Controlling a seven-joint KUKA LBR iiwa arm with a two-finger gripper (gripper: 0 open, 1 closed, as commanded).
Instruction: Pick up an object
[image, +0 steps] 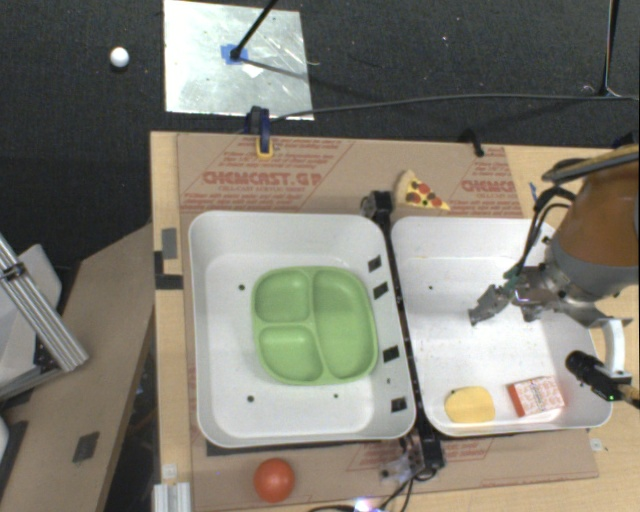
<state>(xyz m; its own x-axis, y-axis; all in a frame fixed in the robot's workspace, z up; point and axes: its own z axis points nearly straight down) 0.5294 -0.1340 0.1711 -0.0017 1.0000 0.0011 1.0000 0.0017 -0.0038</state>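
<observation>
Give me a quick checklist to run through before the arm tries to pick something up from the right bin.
1. Pickable things in the right white bin: ok, a yellow rounded block and a red-and-white small box.
2. Both lie apart from each other: ok.
3. Claw above the bin: ok, over bare floor.
4. Claw lined up with either thing: not ok.
5. Claw opening: cannot tell.
6. Both things near the bin's front wall: possible crowding, cannot tell.

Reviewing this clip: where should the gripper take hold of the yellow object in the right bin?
Likely from straight above, across the narrower span of the yellow object. It lies flat and rounded near the right bin's front wall, so a side approach looks blocked.
</observation>
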